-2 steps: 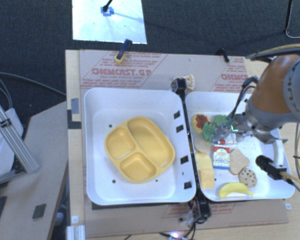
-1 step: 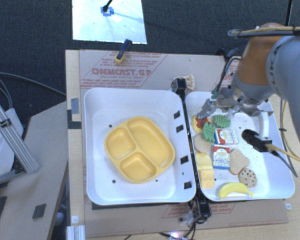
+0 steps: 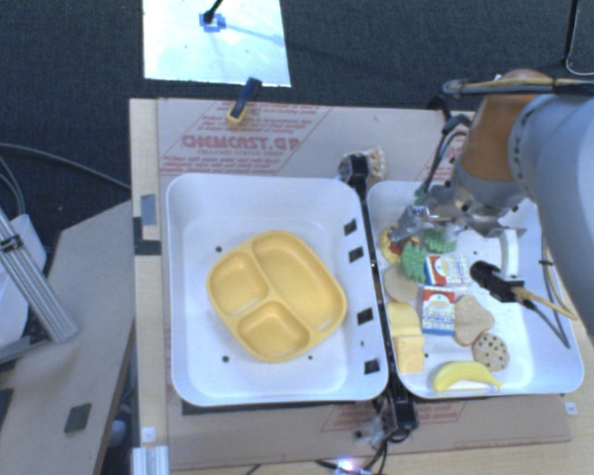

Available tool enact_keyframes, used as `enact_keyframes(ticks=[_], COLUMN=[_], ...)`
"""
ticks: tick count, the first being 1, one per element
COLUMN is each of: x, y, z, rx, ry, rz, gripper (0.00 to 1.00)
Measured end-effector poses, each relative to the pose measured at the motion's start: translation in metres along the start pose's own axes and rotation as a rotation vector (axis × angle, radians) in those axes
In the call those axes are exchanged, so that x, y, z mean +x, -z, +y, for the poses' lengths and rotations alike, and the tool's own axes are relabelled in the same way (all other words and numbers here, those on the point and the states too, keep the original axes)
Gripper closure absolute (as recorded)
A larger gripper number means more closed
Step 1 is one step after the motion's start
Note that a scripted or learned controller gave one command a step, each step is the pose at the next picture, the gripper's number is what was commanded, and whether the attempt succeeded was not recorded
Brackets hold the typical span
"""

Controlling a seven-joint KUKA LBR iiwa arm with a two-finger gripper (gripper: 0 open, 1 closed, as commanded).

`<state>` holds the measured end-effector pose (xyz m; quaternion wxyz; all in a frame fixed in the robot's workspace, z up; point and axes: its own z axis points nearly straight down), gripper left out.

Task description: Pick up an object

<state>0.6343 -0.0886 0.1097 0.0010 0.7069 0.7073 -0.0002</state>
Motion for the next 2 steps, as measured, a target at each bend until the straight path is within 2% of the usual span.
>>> enact_keyframes(ticks=[1,2], x=[-0.023,-0.019], y=[-0.019,-0.026], z=[-0.044,0.005], rx=[-0.02,0.041], ry=[0.002,0.01], rz=[-0.001,0.006], gripper=[0.0,0.0])
